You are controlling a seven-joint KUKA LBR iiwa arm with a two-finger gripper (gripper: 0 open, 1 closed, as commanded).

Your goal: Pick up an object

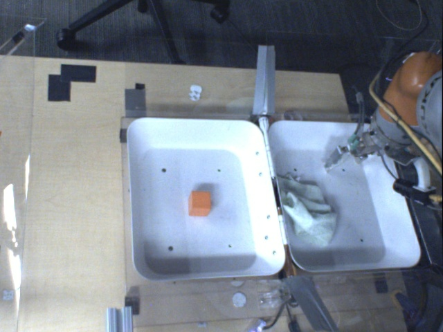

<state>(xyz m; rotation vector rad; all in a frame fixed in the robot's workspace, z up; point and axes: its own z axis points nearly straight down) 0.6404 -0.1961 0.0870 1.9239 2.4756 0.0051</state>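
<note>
Bins: one orange cube (200,203) in left; one crumpled cloth (309,211) in right; claw (341,153) state unclear

lab, robot arm (415,88), bench (69,185), bins (138,254)

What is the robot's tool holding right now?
Nothing that shows. The tool hangs over the right bin, apart from the crumpled cloth. The orange cube lies in the left bin.
</note>
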